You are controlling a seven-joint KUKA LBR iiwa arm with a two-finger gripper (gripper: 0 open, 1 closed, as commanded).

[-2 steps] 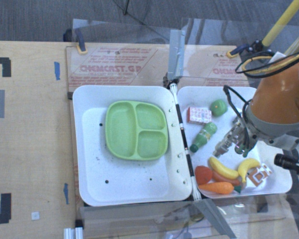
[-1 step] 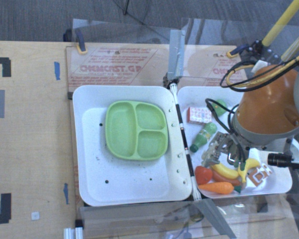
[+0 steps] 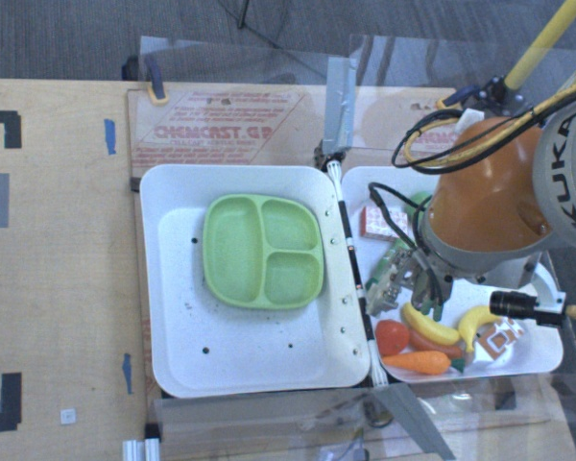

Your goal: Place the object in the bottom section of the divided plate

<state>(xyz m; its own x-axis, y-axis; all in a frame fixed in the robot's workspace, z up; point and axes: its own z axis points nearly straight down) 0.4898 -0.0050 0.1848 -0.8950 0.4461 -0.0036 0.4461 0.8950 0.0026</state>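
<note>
Nearest the camera, the right bin [image 3: 547, 353] holds a crowded pile: carrot [image 3: 418, 362], tomato [image 3: 393, 335] and two bananas [image 3: 429, 326], touching or overlapping; which is the task object can't be told, and the gripper [image 3: 401, 281] hangs just above them at the bin's left side, finger state not readable from this angle. Risk: w/ items packed this tight, a descent may pinch two at once or nudge one aside, giving a failed or unstable grasp. Farther left, the plate [image 3: 263, 251] sits bare in the left bin [image 3: 173, 353], sections separated by low ridges only, so an off-centre release may land in the wrong section.
</note>
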